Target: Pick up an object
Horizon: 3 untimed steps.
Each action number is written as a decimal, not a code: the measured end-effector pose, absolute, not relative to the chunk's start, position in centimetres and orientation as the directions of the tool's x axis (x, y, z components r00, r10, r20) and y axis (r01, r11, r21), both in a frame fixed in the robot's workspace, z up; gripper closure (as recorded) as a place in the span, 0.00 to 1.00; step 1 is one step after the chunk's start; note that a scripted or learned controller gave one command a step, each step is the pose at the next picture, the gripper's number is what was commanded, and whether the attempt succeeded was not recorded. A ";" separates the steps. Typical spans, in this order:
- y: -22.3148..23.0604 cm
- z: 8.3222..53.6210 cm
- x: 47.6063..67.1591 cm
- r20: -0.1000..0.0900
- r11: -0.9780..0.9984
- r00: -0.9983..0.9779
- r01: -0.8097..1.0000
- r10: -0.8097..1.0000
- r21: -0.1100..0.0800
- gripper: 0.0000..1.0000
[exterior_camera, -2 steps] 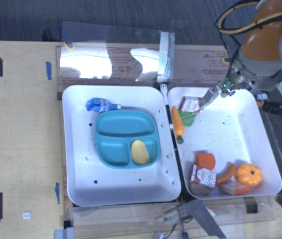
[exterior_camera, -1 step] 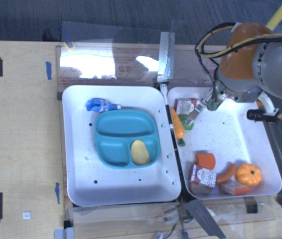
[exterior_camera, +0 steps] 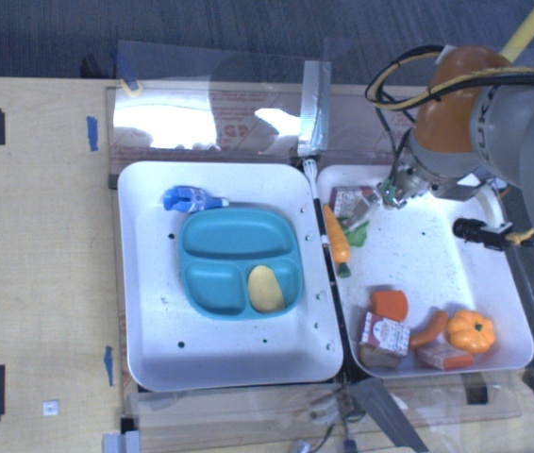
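Note:
My gripper point(exterior_camera: 394, 194) hangs over the back left part of the right bin point(exterior_camera: 446, 253), under the orange band of the arm. A small packet point(exterior_camera: 350, 202) and a green piece point(exterior_camera: 356, 232) lie just left of it. An orange carrot point(exterior_camera: 337, 235) rests along the bin's left wall. At the front of that bin sit a red and white box point(exterior_camera: 385, 333), an orange block point(exterior_camera: 390, 303), a sausage point(exterior_camera: 427, 327) and a small orange pumpkin point(exterior_camera: 470, 330).
The left bin point(exterior_camera: 144, 281) holds a teal divided tray point(exterior_camera: 239, 258) with a yellow potato-like piece point(exterior_camera: 266, 289) in one compartment, and a blue object point(exterior_camera: 190, 198) behind the tray. Cables loop above the arm at the back right.

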<state>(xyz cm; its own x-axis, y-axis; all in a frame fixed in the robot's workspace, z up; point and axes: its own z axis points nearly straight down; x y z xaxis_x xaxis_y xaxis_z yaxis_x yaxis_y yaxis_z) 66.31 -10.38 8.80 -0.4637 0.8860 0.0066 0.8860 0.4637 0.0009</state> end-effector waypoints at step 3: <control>-10.4 10.4 66.6 0.002 0.466 -0.466 0.885 0.885 0.005 1.00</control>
<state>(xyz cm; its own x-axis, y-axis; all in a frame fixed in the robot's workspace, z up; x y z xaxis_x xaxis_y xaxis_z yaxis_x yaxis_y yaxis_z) 66.56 -10.42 10.35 -0.4658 0.8849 0.0025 0.8849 0.4658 0.0049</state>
